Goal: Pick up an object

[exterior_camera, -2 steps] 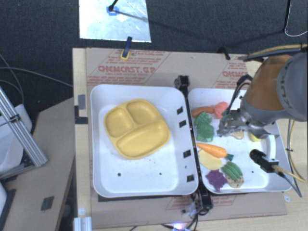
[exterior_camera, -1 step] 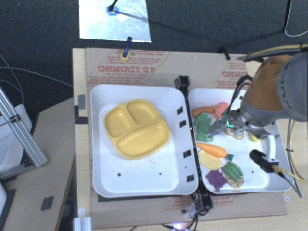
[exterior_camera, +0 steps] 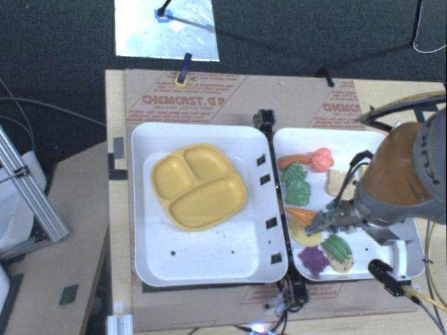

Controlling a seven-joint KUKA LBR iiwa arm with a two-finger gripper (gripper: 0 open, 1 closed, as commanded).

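Observation:
The right bin (exterior_camera: 408, 260) holds several toy foods: a pink piece (exterior_camera: 322, 159), an orange carrot (exterior_camera: 290, 162), green broccoli (exterior_camera: 297, 185), another orange carrot (exterior_camera: 302, 215), a yellow piece (exterior_camera: 305, 237), a purple cluster (exterior_camera: 313, 259), a green pod on a tan cookie (exterior_camera: 339, 248) and a cream block (exterior_camera: 336, 182). My gripper (exterior_camera: 321, 223) hangs low over the middle of this bin, just right of the second carrot and above the yellow piece. The arm's orange band (exterior_camera: 391, 169) covers the bin's right part.
The left bin (exterior_camera: 147, 257) holds a yellow divided plate (exterior_camera: 199, 185). A black divider with clips (exterior_camera: 274, 187) runs between the bins. Cables lie along the bench's right edge. A metal frame (exterior_camera: 28, 187) stands at the left.

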